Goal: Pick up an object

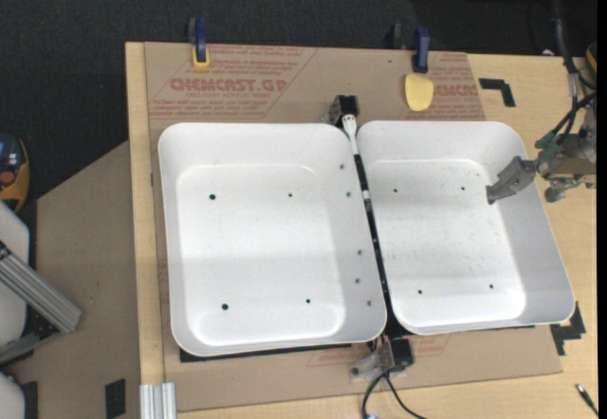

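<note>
White and shallow, two bins sit side by side on a brown board. The left bin (261, 237) fills the middle of the picture, and the right bin (455, 227) sits beside it. At the right edge, the gripper (507, 182) hangs over the right bin's upper right part. I cannot tell how it is set. It holds nothing I can see.

white bins (190, 218), black dots; tan board (152, 85), red lettering; blue-yellow clamps (198, 38); grey fingers (507, 182).
</note>
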